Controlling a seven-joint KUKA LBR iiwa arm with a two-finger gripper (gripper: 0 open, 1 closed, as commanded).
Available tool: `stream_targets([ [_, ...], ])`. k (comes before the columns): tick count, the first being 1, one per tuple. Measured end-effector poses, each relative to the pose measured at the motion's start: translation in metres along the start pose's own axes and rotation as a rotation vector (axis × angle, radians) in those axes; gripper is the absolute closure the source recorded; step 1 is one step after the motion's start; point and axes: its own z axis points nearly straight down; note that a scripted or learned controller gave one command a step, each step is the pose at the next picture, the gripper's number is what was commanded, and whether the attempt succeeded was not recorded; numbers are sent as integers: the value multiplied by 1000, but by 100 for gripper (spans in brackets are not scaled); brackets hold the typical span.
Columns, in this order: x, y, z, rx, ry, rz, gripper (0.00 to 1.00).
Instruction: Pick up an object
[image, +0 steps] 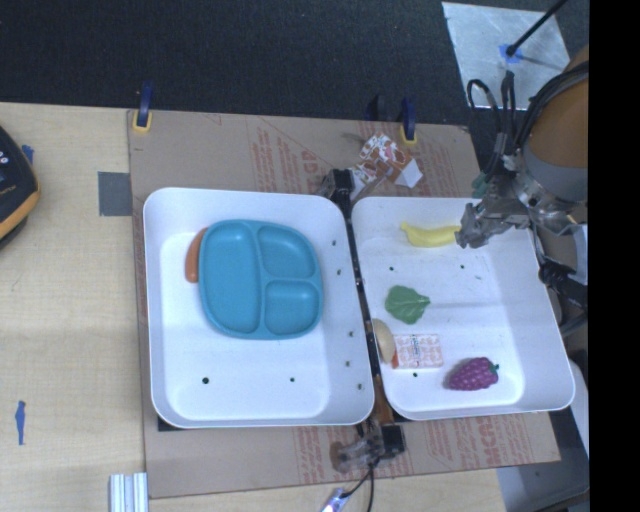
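camera view: gripper (470, 235) apparently touching curved banana (428, 235)

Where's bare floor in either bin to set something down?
Left bin: strip below the blue divided plate. Right bin: middle, between banana and purple grapes, right of the green leaf. Crowded: top right by the gripper; bottom left by the packet.

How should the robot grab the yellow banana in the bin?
The banana lies flat near the far wall of the right bin, long and thin, running left to right. Probably best to come straight down from above and pinch across its narrow middle, jaws on its far and near sides. The gripper is already at its right end, so shifting left a little should help.
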Motion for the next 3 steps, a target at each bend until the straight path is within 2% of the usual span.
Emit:
stream_targets([
  [2, -2, 1, -21, -9, -5, -4, 100],
  [3, -74, 12, 8, -4, 0, 7, 100],
])
